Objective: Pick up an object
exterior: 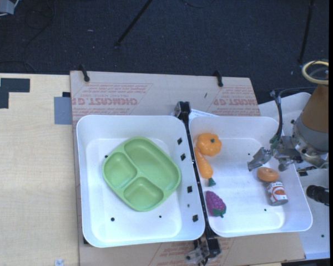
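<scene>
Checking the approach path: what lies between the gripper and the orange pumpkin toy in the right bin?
In the camera view, only bare white floor of the right bin lies between the gripper and the orange pumpkin toy.

The arm [316, 115] is grey at the wrist, and above the wrist it has an orange band. Over the orange part there is a pale yellow ring. A black cable makes a loop from the left side of the arm near the wrist. The gripper [269, 158] is made of grey metal, with dark joints and small parts that look like screws. One finger [259, 159] is flat, grey and angular.
</scene>
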Available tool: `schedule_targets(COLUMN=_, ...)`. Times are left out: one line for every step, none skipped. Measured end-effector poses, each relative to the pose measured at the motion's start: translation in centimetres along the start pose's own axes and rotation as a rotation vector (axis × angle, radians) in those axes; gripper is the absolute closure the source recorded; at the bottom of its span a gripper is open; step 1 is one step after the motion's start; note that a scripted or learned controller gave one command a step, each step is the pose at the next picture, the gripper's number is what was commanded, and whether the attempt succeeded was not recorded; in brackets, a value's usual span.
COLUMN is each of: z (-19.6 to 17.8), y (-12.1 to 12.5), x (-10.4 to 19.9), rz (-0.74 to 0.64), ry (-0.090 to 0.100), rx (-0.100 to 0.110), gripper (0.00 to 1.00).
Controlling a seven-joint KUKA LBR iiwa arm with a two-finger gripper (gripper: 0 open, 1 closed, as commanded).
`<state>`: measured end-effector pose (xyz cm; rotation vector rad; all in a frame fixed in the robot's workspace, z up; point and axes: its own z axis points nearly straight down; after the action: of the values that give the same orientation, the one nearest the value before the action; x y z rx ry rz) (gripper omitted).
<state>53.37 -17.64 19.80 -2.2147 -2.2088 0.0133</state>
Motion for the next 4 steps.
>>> schedule_targets(z=-0.7, y=0.3, x=0.0, rz=-0.003, ry=-0.002, rx=-0.012, gripper=0.0)
schedule_targets(z=4.2, y=0.7, x=0.8, rz=-0.003, ry=-0.001, rx=-0.008, gripper=0.0)
schedule_targets(z=10.4, y=1.0, x=0.6, rz=-0.003, ry=-0.001, rx=-0.01, gripper=0.0)
schedule_targets(z=11.1, y=0.9, x=0.6, rz=0.0, ry=-0.002, rx=-0.011, gripper=0.0)
